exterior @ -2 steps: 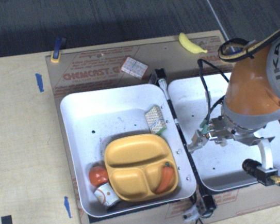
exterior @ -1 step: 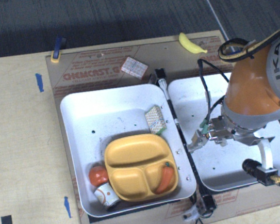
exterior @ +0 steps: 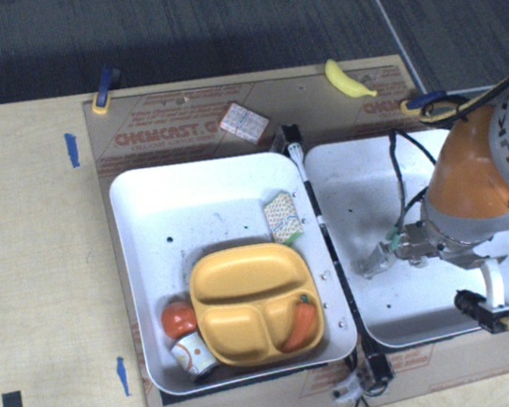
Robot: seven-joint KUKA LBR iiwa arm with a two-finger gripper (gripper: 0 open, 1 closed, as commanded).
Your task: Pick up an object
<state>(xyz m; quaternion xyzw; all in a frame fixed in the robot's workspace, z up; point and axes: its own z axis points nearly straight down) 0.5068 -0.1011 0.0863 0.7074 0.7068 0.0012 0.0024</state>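
Now you see, nearest, the can (exterior: 193,353), tomato (exterior: 178,317) and yellow tray (exterior: 253,303) with a carrot (exterior: 300,324) in the left bin (exterior: 144,224). Further right, the gripper (exterior: 377,260) sits low in the right bin (exterior: 356,187); its opening I cannot tell. Behind lies a banana (exterior: 349,79).

Even overhead light, bright white bins (exterior: 149,261) slightly washed out, soft shadows under the yellow tray (exterior: 255,302) and beside the arm (exterior: 474,184), dark dim floor at top, mild overall softness, hand (exterior: 377,260) blurred
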